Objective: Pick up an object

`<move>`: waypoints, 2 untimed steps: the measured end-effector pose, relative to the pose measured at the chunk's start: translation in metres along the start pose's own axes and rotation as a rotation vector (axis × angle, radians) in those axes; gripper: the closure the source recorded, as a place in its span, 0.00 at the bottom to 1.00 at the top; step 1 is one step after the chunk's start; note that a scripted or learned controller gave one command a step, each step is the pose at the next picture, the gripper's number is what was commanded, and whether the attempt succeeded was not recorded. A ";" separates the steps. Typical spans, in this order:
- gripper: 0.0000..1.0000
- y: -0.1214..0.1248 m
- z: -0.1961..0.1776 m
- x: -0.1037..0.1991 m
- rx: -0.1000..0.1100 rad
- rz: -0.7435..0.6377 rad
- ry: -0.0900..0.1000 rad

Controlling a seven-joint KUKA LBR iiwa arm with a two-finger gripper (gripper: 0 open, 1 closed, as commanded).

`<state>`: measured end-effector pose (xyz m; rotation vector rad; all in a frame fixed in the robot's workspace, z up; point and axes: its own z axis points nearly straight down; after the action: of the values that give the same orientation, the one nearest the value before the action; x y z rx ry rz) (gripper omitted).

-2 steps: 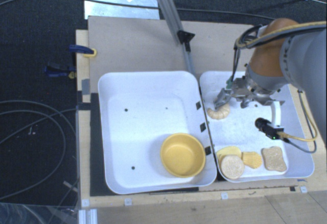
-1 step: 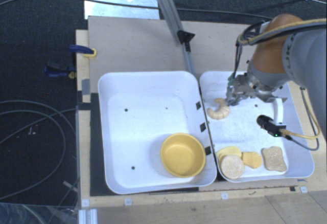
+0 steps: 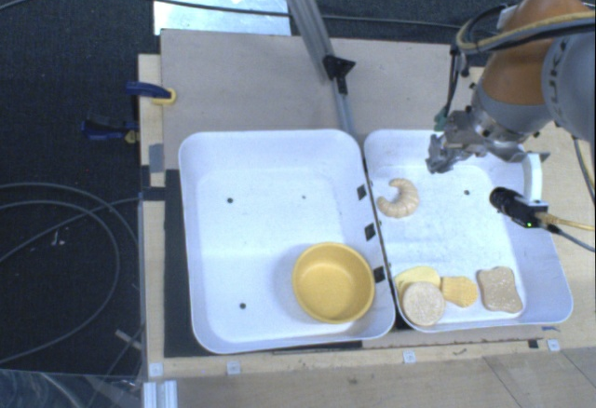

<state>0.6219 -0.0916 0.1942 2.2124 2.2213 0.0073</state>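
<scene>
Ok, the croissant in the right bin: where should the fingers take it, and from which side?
Probably across the thick middle of the croissant, coming straight down. It lies flat as a crescent, horns tapering, with bare bin floor around it. The gripper hangs just up and right of it.

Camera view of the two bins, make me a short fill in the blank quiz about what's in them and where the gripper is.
1. The yellow bowl sits in the ____ bin.
2. The gripper hovers over the ____ bin.
3. The item nearest the gripper is the ____.
4. The slice of toast lies in that bin's near-____ corner.

Missing words: left; right; croissant; right
</scene>
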 end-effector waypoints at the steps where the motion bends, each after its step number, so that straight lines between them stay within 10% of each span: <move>1: 1.00 0.002 -0.037 0.000 0.002 0.000 0.001; 2: 1.00 0.004 -0.036 0.060 0.005 -0.006 0.002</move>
<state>0.6258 -0.0311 0.2306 2.2092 2.2322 0.0042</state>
